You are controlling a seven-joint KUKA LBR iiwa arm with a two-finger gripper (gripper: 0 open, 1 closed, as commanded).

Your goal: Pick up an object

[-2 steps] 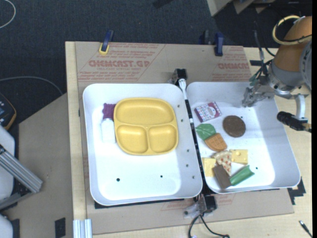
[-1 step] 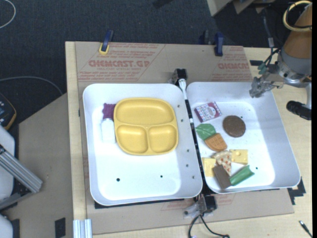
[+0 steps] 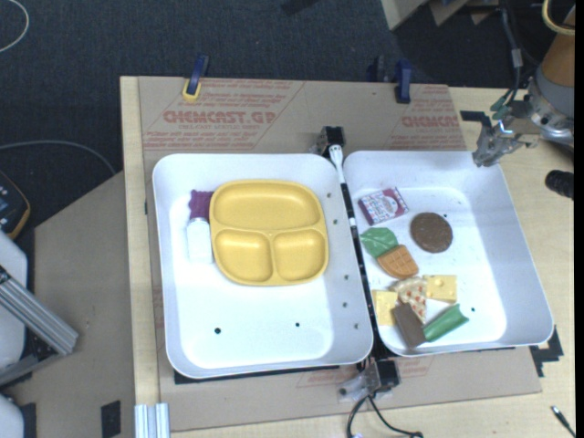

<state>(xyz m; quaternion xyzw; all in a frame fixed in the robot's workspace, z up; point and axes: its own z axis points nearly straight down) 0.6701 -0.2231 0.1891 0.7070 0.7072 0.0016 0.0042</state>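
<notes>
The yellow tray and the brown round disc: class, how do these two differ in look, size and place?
The yellow tray is far larger than the brown round disc. The tray is rounded-rectangular with three compartments; the disc is a plain circle. The tray lies in the left bin, the disc in the right bin among small toy foods. Both lie flat, clear of the end effector.
</notes>
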